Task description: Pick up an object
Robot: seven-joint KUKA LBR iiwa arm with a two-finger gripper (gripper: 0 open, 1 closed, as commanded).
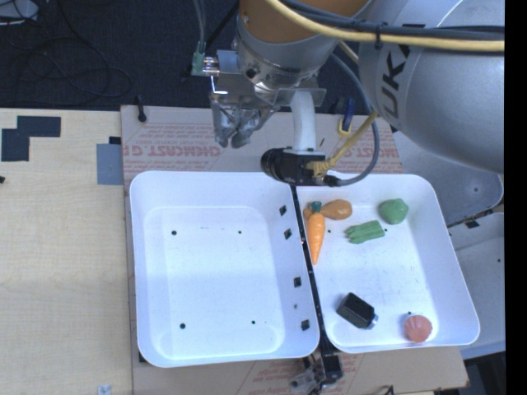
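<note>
My gripper (234,135) hangs high over the cardboard just behind the left bin (156,196), its two grey fingers pressed together with nothing between them. All the objects lie in the right bin (445,253). An orange carrot (314,235) rests along the divider, and an orange-brown lump (336,210) touches its top. A green oblong piece (365,232) and a green round piece (394,211) sit toward the back. Near the front lie a black block (356,310) and a pink ball (417,327).
A black cylindrical fixture (284,164) with a yellow cable sits at the back end of the divider (300,262) between the bins. The arm's big grey body fills the upper right. Wooden bench top lies to the left.
</note>
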